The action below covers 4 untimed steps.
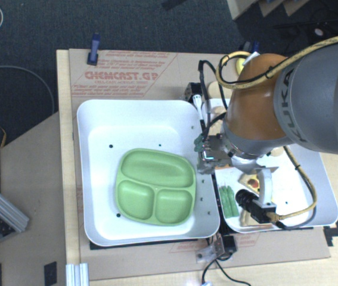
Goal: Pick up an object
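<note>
A light green divided plate (155, 185) lies in the left bin (97, 130), toward its front right. In the right bin (326, 201) a dark green ridged object (227, 201) rests near the front left corner. A small tan and red item (251, 182) peeks out just beneath the arm. The grey arm with its orange band (258, 112) hangs over the right bin's left half. My gripper (207, 156) sits low at the wall between the two bins, beside the plate's right edge, and most of it is hidden by the wrist.
The bins stand on a brown cardboard sheet (121, 70) with red print. A blue clip (93, 48) sits at the sheet's back left edge. The arm hides much of the right bin's floor.
</note>
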Available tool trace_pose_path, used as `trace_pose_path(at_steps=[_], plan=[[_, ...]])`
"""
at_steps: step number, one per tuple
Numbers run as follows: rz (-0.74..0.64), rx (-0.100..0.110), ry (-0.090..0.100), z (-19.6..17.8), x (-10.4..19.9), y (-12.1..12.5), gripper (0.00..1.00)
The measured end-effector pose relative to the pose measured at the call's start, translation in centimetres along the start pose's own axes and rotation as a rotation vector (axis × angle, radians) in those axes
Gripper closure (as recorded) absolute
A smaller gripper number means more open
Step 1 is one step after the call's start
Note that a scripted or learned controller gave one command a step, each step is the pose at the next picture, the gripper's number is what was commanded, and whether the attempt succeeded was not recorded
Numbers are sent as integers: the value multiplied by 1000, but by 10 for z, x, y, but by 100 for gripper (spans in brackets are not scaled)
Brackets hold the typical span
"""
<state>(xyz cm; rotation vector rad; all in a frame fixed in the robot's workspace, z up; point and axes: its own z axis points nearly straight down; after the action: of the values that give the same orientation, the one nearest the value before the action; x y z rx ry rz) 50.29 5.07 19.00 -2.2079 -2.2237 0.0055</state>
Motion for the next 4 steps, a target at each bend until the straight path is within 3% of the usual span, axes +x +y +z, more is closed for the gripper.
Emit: trace_pose_path(at_steps=[1, 2, 3, 4], plan=[[4, -19, 0, -114, 9, -24, 100], [0, -17, 1, -186, 61, -24, 100], [1, -12, -1, -194, 111, -24, 100], [4, -13, -3, -204, 108, -24, 100]])
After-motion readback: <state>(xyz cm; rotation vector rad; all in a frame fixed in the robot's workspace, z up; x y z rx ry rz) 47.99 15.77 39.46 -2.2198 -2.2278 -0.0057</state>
